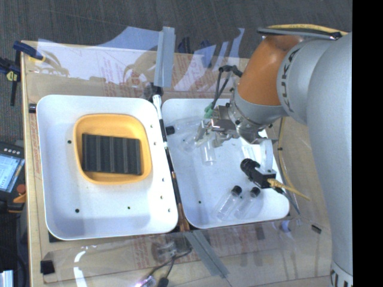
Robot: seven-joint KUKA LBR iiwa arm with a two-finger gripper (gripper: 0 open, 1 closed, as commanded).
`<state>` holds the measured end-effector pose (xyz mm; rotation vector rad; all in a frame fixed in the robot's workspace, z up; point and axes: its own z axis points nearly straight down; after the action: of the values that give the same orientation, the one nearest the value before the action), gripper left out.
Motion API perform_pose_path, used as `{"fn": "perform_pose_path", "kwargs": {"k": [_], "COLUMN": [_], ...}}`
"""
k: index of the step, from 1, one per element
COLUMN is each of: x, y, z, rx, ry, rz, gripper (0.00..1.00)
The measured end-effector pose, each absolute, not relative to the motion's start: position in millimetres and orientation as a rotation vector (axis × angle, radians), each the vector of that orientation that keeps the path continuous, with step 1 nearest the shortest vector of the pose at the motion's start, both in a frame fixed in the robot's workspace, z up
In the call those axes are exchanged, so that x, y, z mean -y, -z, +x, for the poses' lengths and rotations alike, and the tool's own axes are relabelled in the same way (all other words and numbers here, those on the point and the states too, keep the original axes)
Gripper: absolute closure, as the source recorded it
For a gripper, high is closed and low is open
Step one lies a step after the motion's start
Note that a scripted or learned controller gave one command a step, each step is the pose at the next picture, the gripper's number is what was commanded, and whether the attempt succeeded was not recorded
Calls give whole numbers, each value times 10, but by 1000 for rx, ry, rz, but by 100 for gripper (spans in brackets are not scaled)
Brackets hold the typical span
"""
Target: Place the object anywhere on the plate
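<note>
The gripper (209,137) hangs in the right bin (190,211), far side; I cannot tell its state. The vials (234,201) lie nearer and right of it, tilted; the plate (112,124) is left.

The arm (299,82) hides the right bin's (197,214) far corner (top right).

The yellow plate (111,124), squarish with rounded corners and a dark ribbed centre, lies flat in the left bin, well to the left of the end effector (207,137). Two clear vials with black caps (236,200) lie tilted side by side below the end effector.
</note>
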<state>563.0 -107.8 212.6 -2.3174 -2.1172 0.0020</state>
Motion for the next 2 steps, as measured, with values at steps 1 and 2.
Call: {"fn": "perform_pose_path", "kwargs": {"k": [1,2], "x": [565,296], "y": [-2442,-1961], "z": [5857,6058], "rx": [2340,2499], "ry": [-2,-5], "rz": [-2093,-1896], "gripper": [100,100]}}
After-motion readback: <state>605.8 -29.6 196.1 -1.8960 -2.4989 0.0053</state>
